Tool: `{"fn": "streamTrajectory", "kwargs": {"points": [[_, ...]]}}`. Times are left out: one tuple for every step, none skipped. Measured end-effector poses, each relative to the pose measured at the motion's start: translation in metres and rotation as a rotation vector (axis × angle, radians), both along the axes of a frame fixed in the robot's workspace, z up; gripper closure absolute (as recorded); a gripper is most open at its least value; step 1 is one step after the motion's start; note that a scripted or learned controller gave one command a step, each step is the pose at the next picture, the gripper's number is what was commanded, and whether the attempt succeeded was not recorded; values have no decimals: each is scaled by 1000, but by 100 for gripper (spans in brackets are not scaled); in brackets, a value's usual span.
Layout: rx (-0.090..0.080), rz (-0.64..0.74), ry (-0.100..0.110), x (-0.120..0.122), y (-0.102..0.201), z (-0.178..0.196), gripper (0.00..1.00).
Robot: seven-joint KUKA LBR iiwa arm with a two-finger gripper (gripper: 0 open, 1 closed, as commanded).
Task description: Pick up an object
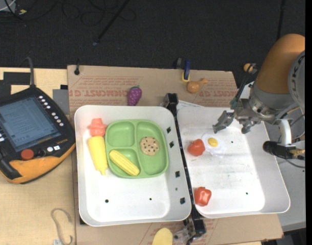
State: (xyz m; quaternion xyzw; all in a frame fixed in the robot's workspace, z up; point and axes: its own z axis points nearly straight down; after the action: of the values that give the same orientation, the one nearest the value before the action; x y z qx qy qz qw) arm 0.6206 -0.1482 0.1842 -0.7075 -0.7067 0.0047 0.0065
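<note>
The gripper (pixel 232 121) is being held over the right bin's (pixel 270 188) twelve o'clock end, its dark metal fingers spread apart with nothing between them. Just toward seven o'clock from it, a flat fried egg (pixel 213 143) with a round yellow yolk is lying on the smooth white floor, and a glossy red tomato (pixel 196 147) is sitting just beside the egg at nine o'clock. A lumpy red pepper (pixel 202 196) is resting near the bin's six o'clock rim. In the left bin (pixel 126 203), a green divided plate (pixel 126 137) is carrying a ridged yellow corn cob (pixel 124 163) and a round speckled cookie (pixel 150 146). At the plate's nine o'clock, a smooth yellow bottle (pixel 97 154) and a pink piece (pixel 97 127) are lying. On the brown cardboard (pixel 105 88) beyond, purple grapes (pixel 134 95) and an orange pear-like shape (pixel 196 85) are being left.
</note>
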Motion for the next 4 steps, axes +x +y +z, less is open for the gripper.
{"fn": "streamTrajectory", "kwargs": {"points": [[-3, 2, -15, 3, 0, 9, 0], [-1, 3, -10, -6, 8, -45, 0], [-1, 4, -11, -7, 12, -98, 0], [-2, 1, -18, -4, 10, -82, 100]]}}
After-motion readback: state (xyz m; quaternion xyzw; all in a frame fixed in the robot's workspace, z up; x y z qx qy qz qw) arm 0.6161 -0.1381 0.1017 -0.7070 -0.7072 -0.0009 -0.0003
